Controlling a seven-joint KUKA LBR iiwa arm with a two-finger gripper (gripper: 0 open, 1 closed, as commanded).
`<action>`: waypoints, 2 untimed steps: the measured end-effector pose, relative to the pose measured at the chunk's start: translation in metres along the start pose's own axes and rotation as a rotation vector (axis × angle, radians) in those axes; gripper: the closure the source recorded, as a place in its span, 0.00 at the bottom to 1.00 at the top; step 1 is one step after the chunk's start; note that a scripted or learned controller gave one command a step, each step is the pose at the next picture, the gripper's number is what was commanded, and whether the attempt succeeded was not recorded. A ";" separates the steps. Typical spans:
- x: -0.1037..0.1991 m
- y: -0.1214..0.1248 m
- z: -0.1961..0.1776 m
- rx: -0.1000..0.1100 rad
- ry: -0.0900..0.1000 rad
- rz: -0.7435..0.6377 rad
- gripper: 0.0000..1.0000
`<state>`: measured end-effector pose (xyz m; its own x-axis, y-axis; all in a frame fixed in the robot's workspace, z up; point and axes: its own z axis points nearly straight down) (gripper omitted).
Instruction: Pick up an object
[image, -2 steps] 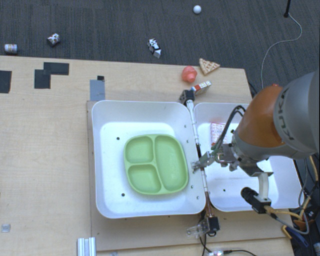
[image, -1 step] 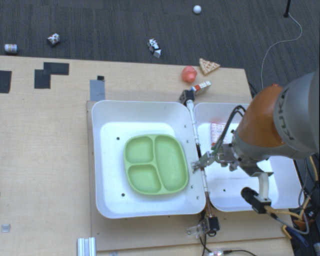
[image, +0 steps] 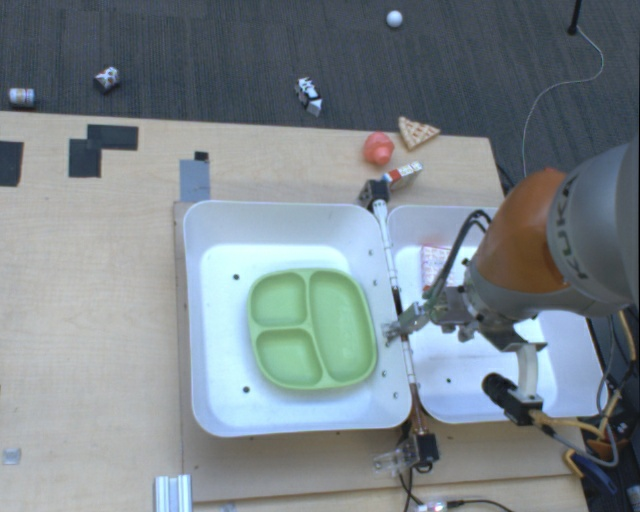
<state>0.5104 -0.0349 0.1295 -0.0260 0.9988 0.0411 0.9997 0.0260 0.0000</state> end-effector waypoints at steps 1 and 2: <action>0.000 0.000 0.000 0.000 0.000 0.000 0.00; 0.000 0.000 0.000 0.000 0.000 -0.001 0.00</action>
<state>0.5108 -0.0351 0.1292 -0.0266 0.9988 0.0415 0.9996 0.0266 0.0005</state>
